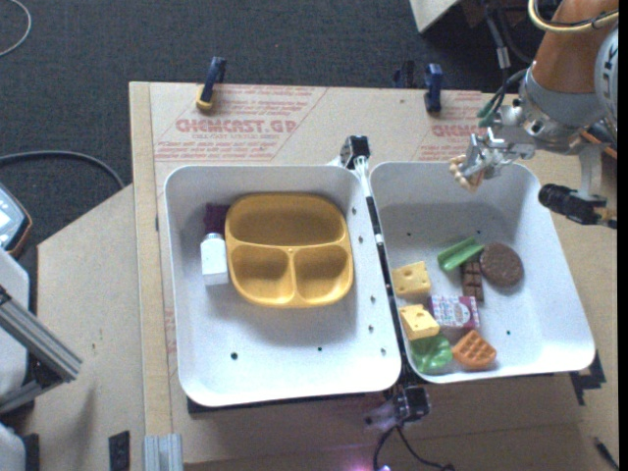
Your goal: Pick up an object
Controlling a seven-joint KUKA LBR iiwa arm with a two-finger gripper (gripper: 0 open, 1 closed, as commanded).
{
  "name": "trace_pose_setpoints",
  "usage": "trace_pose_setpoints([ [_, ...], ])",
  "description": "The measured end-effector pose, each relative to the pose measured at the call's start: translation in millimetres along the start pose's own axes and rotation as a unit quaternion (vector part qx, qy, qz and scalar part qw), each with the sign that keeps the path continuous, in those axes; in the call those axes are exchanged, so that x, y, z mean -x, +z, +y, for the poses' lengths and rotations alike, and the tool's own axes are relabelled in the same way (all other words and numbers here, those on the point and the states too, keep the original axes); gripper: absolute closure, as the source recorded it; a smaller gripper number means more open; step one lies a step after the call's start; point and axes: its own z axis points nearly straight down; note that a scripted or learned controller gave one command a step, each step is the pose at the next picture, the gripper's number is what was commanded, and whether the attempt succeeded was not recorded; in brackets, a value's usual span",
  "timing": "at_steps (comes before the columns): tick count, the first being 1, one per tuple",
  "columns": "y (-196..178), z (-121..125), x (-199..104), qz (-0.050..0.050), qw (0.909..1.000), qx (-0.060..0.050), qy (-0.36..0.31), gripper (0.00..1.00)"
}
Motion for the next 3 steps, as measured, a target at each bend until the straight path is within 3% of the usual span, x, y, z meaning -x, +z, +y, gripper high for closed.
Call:
trace_pose_setpoints([
  [1, -15, 1, 0, 0.0, 1.0, -0.002, 0.0, 1.0],
  [3, -7, -94, -47, 0.002, 1.0, -0.007, 0.002, 1.0],
])
